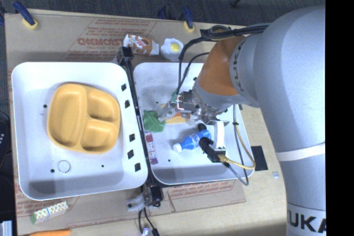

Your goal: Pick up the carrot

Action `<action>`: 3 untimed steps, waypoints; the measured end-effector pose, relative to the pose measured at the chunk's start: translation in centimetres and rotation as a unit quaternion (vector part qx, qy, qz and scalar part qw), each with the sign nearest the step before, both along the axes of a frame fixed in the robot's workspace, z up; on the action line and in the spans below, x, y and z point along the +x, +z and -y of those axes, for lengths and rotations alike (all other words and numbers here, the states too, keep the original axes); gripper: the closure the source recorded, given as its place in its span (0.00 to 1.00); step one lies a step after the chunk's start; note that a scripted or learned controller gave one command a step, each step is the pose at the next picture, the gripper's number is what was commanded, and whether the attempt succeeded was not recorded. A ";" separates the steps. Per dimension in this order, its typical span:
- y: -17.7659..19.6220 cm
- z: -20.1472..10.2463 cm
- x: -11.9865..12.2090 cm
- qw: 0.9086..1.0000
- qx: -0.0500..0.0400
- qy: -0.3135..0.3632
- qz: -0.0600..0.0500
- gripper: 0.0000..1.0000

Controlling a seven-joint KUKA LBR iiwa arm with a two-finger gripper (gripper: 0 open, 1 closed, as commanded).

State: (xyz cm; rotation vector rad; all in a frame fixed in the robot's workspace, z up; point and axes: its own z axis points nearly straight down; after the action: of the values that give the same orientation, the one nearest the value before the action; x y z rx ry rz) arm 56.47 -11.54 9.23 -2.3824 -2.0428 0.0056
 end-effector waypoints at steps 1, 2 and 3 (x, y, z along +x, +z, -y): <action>1.0 -0.1 0.0 1.000 0.000 0.003 -0.001 1.00; 20.1 1.9 -4.1 0.974 0.000 0.228 0.002 1.00; 9.9 -2.9 -8.9 0.987 0.002 0.159 -0.001 1.00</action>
State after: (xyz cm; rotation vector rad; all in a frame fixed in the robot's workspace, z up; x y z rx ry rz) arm 47.55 -8.68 19.13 -2.0263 -2.3933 0.0044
